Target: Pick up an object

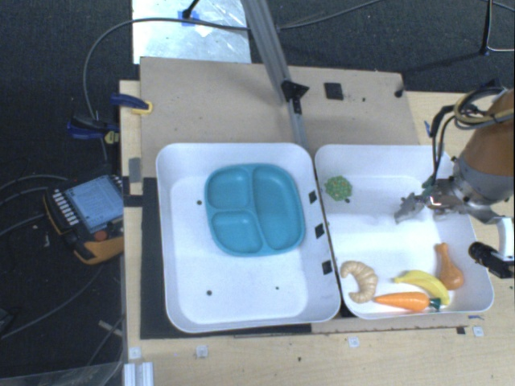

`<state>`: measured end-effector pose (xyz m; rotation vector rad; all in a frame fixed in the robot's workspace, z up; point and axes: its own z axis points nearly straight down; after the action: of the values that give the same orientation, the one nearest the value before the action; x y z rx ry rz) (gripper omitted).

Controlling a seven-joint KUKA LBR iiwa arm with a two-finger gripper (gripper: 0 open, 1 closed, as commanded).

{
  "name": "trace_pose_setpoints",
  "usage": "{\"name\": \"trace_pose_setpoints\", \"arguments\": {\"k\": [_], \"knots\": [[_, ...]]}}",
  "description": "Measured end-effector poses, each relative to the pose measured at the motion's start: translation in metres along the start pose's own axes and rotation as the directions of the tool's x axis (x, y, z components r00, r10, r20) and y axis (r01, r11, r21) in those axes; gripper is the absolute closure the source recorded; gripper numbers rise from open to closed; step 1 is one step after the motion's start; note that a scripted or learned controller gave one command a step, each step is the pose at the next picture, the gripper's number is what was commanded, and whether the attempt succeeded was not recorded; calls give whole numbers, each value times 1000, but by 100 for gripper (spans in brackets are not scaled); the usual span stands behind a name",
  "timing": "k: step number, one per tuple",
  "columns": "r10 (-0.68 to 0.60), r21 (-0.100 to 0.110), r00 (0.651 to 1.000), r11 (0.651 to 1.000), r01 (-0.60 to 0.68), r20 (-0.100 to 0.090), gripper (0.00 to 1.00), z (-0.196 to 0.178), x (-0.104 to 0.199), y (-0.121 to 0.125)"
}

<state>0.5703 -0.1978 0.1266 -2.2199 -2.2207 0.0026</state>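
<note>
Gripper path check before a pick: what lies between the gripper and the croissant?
In the camera view, bare white bin floor separates the gripper from the croissant.

Left bin (241, 296): a blue divided plate (254, 209) is held in its upper half.
Right bin (378, 215): a green ball-like object (339, 187) is seen near the top left corner.
Near edge of right bin: a croissant (360, 279), a carrot (402, 301), a banana (424, 283) and an orange drumstick (449, 266) are grouped close together.
Gripper (412, 207): it is placed over the right bin's upper right part; its tips appear blurred, possibly just above the floor.
Surface (209, 95): brown board is seen behind the bins.
</note>
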Motion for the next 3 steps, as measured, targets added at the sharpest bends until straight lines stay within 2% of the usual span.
{"name": "trace_pose_setpoints", "arguments": {"k": [1,3], "knots": [[-1,-8,1000,1000,1,2,100,-14,0,2],[-5,-11,1000,1000,5,3,100,-134,1,6]]}}
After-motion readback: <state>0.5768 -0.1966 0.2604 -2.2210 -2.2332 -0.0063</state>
